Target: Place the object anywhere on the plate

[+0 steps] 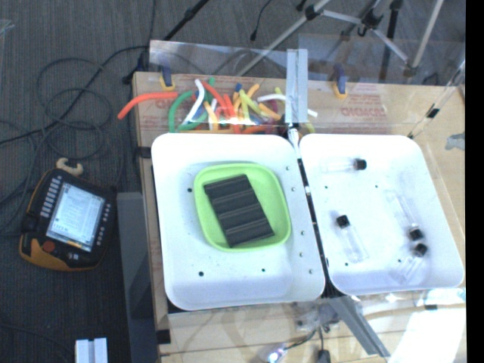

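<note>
Status: dark ridged block (238, 210) lay flat on the green plate (281, 191), roughly centred, long side running slantwise toward the plate's near right corner. Plate sat mid left bin (174, 278), a bit toward the back edge. If the block was the object, I'd judge the placement done.

Couldn't tell how my fingers stood, open or shut, or whether they had anything.

Right bin (378, 146) had several clear vials with black caps: one near the back edge (346, 165), one near the left wall (348, 237), and a cluster by the right wall (412, 244). They were hard to read against the white, and I couldn't get an exact count.

If a vial was the next object, my guess at doing it well:
- pick the one by the left wall, as it's nearest the plate and apart from the others
- grab across the body, not the cap; clear plastic probably slips and rolls
- lift clear of both bin walls at the seam before crossing
- put it down on the bare plate strip beside the block, not on the ridges
- set it low and lengthwise along the plate so it can't roll over the rim

Main risk: a missed grasp on a vial.
</note>
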Motion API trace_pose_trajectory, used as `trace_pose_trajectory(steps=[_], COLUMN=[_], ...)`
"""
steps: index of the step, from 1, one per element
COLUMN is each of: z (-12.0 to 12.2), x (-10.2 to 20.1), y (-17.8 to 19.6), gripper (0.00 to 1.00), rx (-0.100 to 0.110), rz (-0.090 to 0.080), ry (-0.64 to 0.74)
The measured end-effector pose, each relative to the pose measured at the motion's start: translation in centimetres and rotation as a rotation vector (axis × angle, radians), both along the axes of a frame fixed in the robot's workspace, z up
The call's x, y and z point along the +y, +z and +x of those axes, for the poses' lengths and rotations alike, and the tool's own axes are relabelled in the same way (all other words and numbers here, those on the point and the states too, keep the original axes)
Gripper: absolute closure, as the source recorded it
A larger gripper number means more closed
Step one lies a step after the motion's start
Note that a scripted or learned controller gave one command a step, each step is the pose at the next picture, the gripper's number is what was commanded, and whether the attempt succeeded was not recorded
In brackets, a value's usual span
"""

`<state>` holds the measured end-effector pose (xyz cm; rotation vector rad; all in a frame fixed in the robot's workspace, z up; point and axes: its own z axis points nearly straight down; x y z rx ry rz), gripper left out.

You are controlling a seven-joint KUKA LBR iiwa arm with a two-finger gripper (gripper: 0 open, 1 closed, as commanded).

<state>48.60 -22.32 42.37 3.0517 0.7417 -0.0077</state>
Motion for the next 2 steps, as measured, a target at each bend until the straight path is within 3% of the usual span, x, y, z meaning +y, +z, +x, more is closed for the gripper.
trace_pose_trajectory(steps=[1,2], z=[0.0,-0.1], x=[-0.1,-0.1], y=[0.9,-6.5], gripper=[0.0,0.0], rx=[-0.001,-0.001], rz=[-0.002,-0.002], ry=[-0.154,-0.275])
